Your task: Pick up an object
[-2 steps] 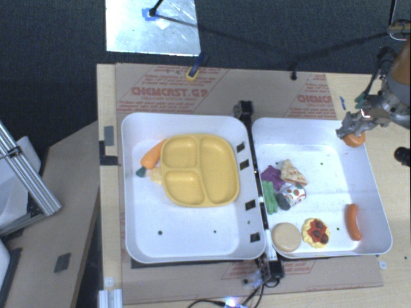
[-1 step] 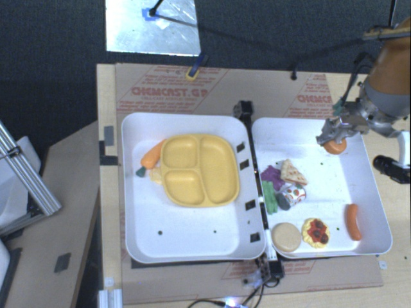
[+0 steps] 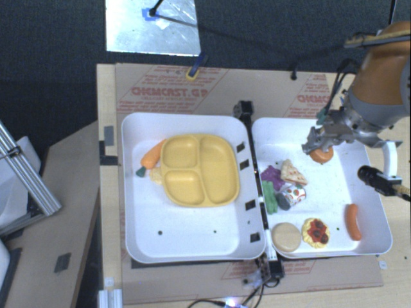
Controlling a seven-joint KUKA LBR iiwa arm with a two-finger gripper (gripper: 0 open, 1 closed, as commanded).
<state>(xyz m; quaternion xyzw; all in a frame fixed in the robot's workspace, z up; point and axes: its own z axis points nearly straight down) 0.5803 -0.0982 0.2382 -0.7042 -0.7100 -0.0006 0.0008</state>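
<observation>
Orange round food piece (image 3: 322, 155) near right bin's (image 3: 385, 236) far edge, directly under gripper (image 3: 319, 143), finger spacing impossible to tell, contact unclear; risk of sliding off rounded top and nudging piece toward wall instead of lifting.

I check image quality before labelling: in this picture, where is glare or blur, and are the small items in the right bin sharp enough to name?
Camera view: the metal sheet at the top reflects bright light; both white bins are evenly lit, the right bin with soft shadows. The gripper looks slightly soft beside an orange item. The sausage reads clearly; the purple and green pieces stay indistinct.
</observation>
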